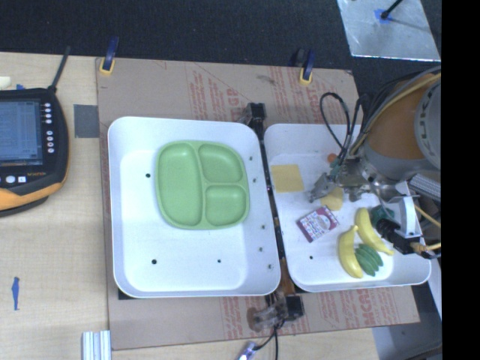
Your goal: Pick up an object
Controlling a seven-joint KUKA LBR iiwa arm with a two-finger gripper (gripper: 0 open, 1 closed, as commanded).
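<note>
In the right bin, the gripper sits low over a small yellow block; its finger state cannot be determined. A yellow sponge lies just left, a maroon packet below, and bananas lower right. The left bin holds a green divided plate.

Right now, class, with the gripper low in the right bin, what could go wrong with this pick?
1. The gripper sits over a small yellow piece close to the packet; closing may nudge the packet instead.
2. The bananas lie beside the arm, so a swing could knock them.
3. The cables hang near the bin wall and might snag.
</note>
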